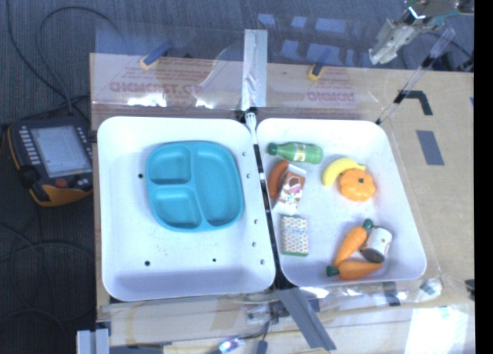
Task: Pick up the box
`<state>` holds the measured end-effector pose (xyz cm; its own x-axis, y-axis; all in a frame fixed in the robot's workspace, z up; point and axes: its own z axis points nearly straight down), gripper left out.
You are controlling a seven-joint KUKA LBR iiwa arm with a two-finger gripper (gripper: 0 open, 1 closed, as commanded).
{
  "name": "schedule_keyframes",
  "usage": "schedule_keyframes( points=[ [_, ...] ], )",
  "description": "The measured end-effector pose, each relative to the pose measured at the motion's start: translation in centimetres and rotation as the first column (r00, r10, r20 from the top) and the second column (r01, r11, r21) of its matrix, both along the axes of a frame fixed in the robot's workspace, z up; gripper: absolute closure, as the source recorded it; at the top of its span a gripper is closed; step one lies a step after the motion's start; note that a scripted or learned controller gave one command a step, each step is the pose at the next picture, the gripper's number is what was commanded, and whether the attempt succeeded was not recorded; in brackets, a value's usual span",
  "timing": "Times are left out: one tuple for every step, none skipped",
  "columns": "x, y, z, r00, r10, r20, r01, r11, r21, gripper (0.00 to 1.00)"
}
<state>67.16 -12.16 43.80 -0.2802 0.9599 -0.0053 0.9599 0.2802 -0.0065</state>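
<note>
A small white carton with red print (291, 191) lies in the right bin (400, 191) near its left wall, leaning against an orange-brown sausage (276, 178). Just below it lies a flat box with a green-beige checked face (294, 235). My gripper (387, 41) hangs high at the top right, beyond the bin's far right corner and well away from both boxes. Nothing shows between its fingers.
The right bin also holds a green bottle (296, 152), a banana (340, 168), an orange (357, 185), two carrots (351, 243), (356, 269) and a small can (376, 243). A blue divided plate (192, 185) sits in the left bin (123, 252). A teach pendant (52, 156) lies on the floor at left.
</note>
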Motion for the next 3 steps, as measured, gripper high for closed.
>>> schedule_keyframes(
  points=[
    [0.2, 0.0, 0.6, 1.000, 0.000, -0.002, 0.000, 1.000, -0.002, 1.00],
    [0.4, 0.1, 1.3, 1.000, 0.001, -0.005, -0.001, 1.000, -0.005, 1.00],
    [0.6, 0.1, 2.0, 1.000, 0.002, -0.007, -0.002, 1.000, -0.007, 1.00]
  ],
)
